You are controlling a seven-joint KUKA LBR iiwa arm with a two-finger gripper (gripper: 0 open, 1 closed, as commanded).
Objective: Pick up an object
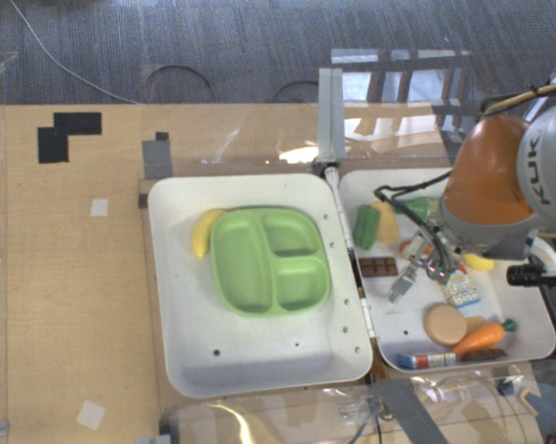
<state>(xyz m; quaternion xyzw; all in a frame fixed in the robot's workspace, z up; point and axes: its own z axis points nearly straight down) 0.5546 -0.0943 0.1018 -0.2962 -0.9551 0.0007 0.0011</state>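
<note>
My gripper point(405, 276) hangs low over the middle of the right bin point(389, 350), reaching in from the right under the orange band of the arm point(487, 180). A brown chocolate bar point(378, 267) lies just to its left. A green and yellow toy point(373, 224) sits further back. A small white and blue carton point(462, 291) lies just right of the gripper. Toward the front lie a round tan disc point(445, 324), an orange carrot point(479, 336) and a marker point(427, 359). Nothing shows as held.
The left bin point(188, 363) holds a green divided plate point(266, 260) with a yellow banana point(201, 232) tucked at its back left edge. A raised wall point(352, 277) separates the two bins. A small yellow piece point(481, 263) lies under the arm.
</note>
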